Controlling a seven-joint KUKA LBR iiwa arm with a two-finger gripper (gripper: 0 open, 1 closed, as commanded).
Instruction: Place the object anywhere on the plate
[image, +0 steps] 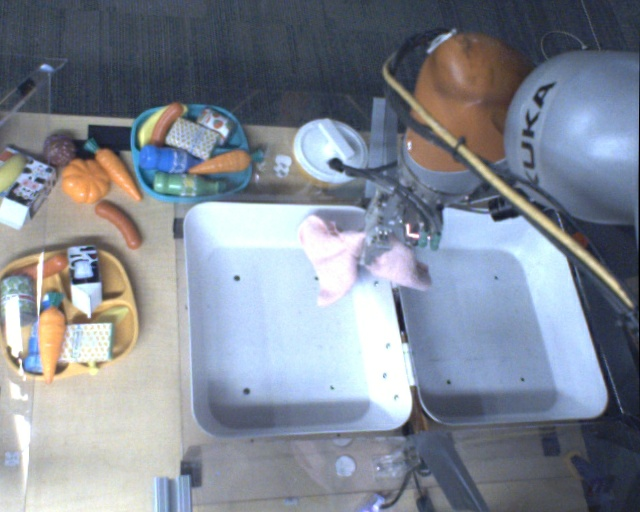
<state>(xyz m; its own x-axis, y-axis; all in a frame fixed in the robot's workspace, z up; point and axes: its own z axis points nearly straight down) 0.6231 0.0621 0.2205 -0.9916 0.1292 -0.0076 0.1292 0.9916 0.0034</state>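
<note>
A pink cloth (330, 262) hangs bunched over the wall between the two bins. One lobe spreads over the left bin (280, 380) and the other over the right bin (500, 350). My gripper (385, 245) points down at the cloth's pinched middle, shut on it. The orange-banded wrist covers the fingers' upper part. A round white plate-like disc (328, 150) sits on the bench just behind the left bin. A yellow plate (122, 300) with toy food lies at the far left.
A blue bowl (160, 185) of toy food stands behind the left bin. A toy pumpkin (84, 180), a carrot (122, 172) and a sausage (120, 224) lie loose on the bench. The arm's big grey body (580, 130) looms over the right bin's back corner.
</note>
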